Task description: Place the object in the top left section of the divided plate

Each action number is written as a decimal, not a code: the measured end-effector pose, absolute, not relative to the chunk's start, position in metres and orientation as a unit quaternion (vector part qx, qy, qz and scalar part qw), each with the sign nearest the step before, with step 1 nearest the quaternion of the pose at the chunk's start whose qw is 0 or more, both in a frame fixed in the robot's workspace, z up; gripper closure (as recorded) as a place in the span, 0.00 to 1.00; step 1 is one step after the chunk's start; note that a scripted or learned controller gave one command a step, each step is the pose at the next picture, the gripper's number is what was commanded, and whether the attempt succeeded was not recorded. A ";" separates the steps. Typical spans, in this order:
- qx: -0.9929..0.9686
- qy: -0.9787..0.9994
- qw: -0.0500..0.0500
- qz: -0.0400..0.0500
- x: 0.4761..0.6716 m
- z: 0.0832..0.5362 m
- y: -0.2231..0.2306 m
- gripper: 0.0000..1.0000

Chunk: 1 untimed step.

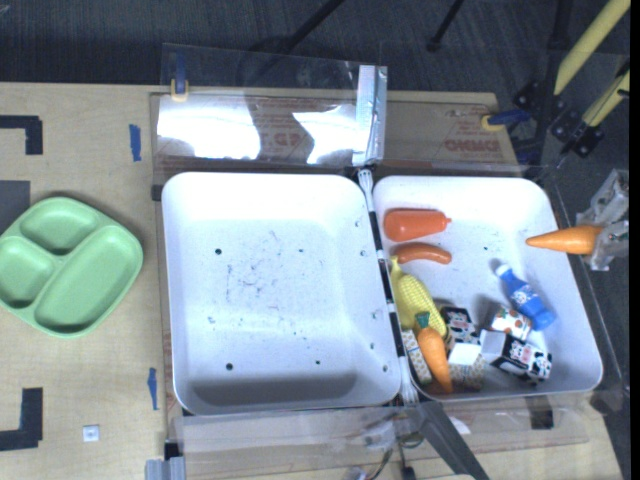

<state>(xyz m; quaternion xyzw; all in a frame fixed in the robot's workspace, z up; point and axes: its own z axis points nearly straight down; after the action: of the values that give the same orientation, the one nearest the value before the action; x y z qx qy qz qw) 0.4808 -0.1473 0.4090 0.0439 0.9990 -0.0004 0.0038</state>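
At the tabletop's (90,408) right edge the gripper (610,230) reaches in over the right bin's (470,193) far right rim, with an orange toy carrot (566,238) lying sideways between its fingers, tip pointing toward the bin's middle; so the gripper is closed on that carrot. The carrot sits just at the rim, apart from the other things in the bin.

The green divided plate (66,265) lies near the tabletop's left edge, well apart from both bins, with two small sections and one large one.

In the right bin, a red-orange sausage (415,224) lies near the far edge, with a smaller hot dog (424,255) just beside it. A yellow corn cob (414,296) runs along the bin's left wall, and a second carrot (434,358) lies beside it toward the near edge. A blue bottle (524,296) is tilted near the right side, and a cluster of small printed boxes (500,346) fills the near corner.

The left bin (270,288) stands touching the right one.
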 end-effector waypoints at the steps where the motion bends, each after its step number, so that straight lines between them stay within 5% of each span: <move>1: -0.122 0.993 0.002 0.000 0.480 0.395 -0.167 1.00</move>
<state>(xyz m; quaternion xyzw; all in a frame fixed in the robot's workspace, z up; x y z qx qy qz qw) 0.4805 -0.1671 0.3953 -0.1216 0.9926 -0.0001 0.0018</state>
